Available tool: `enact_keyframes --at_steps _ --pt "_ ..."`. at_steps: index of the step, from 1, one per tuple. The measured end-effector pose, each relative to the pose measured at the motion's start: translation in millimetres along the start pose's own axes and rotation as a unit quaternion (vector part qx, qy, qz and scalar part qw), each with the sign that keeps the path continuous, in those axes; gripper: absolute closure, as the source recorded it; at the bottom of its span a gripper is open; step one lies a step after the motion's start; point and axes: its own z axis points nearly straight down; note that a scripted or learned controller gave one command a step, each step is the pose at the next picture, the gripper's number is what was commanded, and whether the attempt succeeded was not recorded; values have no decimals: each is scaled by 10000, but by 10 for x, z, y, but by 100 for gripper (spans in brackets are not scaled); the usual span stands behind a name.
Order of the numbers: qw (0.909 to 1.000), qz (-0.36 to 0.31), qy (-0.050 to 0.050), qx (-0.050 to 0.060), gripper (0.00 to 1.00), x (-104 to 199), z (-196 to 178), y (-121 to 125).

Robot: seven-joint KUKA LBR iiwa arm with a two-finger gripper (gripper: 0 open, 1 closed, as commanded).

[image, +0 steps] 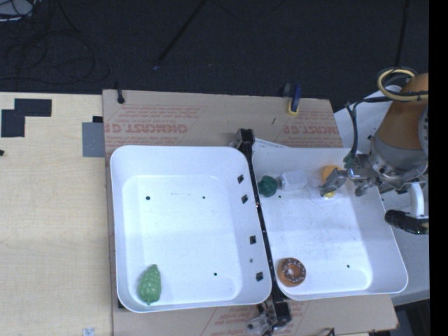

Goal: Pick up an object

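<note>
Two white bins sit side by side, and the gripper (334, 185) hangs low at the far right of the right bin (378, 285), apparently reaching for the orange object (329, 171) beside it; whether its fingers are apart I cannot tell

Bright and even from above. Strong white shine on the two bins (183, 163), washing out their walls. Soft, faint shadows under small things. Dark and murky along the top. A bit blurry and grainy all over, fuzzier near the right.
</note>
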Motion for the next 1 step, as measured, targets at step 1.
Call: enact_keyframes --at_steps 1 --pt "10000 -11 -5 -17 100 -5 -120 19"
